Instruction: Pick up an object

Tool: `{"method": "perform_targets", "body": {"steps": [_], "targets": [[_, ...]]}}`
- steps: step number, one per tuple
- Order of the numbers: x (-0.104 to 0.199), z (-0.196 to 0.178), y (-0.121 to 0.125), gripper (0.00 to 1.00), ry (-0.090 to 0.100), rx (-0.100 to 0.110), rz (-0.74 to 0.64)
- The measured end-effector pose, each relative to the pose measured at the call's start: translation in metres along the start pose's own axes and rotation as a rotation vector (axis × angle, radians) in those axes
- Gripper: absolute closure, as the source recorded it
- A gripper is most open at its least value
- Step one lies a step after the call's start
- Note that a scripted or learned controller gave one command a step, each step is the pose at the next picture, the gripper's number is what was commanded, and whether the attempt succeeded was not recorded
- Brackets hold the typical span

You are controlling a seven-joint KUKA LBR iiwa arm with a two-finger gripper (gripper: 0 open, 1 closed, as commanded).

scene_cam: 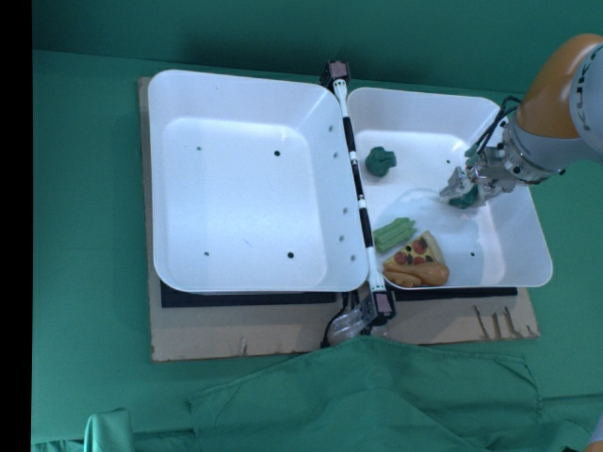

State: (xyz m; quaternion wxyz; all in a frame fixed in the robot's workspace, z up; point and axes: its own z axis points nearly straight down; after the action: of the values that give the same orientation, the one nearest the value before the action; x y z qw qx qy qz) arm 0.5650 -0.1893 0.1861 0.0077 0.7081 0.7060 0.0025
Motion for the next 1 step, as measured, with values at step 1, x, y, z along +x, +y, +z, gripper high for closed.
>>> {"method": "perform_targets", "body": {"steps": [1], "targets": [[0.0023,-0.0466,0.0049,1.00,0.002,0.004,-0.008]]}}
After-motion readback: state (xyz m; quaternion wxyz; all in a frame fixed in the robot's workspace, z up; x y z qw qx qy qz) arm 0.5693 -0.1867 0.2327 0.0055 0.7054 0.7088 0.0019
